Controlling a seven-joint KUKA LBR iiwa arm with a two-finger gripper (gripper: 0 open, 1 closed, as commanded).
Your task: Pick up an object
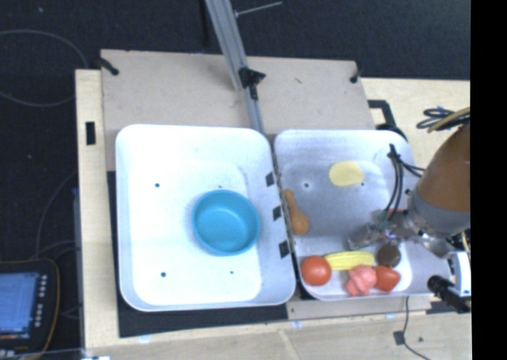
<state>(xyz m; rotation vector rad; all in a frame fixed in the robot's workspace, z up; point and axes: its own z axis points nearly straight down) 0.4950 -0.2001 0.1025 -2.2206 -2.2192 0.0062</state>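
Note:
The right bin [317, 152] holds several toy foods. A pale yellow piece [346, 173] lies near its back. An orange-brown piece [297, 217] rests by the left wall. Along the front lie a red tomato [316, 270], a yellow corn-like piece [350, 259], a pink piece [361, 280], a small red piece [387, 277] and a dark brown piece [388, 254]. My gripper [382, 233] hangs low at the bin's right front, just above the brown piece and the yellow piece's right end. I see nothing between its fingers.
The left bin [158, 160] carries a blue bowl [226, 222] right of its middle. A grey metal pole [230, 41] slants down from the top to the seam between the bins. Cables trail by the arm [444, 184] at the right edge.

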